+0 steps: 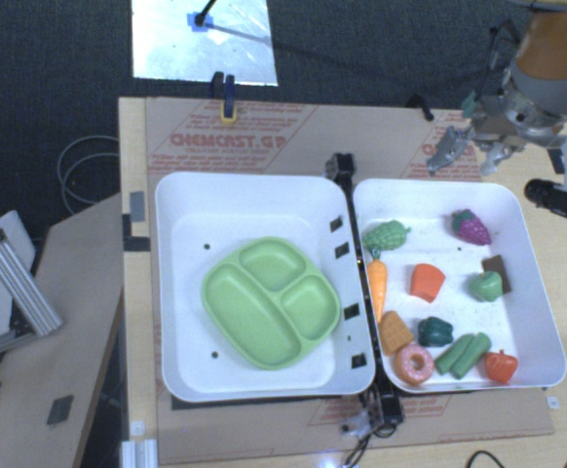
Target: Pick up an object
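The gripper (pixel 466 150) hangs over the bench just past the right bin's (pixel 537 291) far rim, fingers parted and holding nothing. The nearest pick, I judge, is the purple grapes (pixel 471 226) — lying at about six o'clock from it, inside the bin's far right corner. The board (pixel 230 139) beneath reads "CHEMCAST GP" in red.
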`<state>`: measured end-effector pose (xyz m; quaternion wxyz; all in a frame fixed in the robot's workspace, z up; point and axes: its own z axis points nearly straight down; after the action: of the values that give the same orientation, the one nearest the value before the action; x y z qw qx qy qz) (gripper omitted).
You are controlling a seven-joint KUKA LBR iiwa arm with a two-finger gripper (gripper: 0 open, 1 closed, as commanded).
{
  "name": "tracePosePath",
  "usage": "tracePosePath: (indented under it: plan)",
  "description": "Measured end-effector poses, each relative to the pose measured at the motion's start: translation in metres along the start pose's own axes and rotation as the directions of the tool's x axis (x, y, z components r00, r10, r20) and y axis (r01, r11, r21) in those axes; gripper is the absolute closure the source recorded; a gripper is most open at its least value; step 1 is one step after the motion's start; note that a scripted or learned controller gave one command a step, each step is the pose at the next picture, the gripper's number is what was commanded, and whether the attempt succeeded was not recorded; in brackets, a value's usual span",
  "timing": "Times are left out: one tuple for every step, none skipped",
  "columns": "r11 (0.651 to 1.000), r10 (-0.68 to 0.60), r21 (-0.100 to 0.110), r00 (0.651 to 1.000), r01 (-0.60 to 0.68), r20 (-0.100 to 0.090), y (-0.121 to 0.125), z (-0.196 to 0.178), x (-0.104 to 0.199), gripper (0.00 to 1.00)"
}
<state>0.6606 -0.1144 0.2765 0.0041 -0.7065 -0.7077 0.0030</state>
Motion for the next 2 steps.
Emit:
tracePosePath:
  plan:
    - [1.000, -0.002, -0.012, 1.000, 0.002, 0.002, 0.002, -0.008, 0.000, 0.00]
    - [1.000, 0.001, -0.008, 1.000, -0.001, 0.001, -0.002, 0.053, -0.001, 0.00]
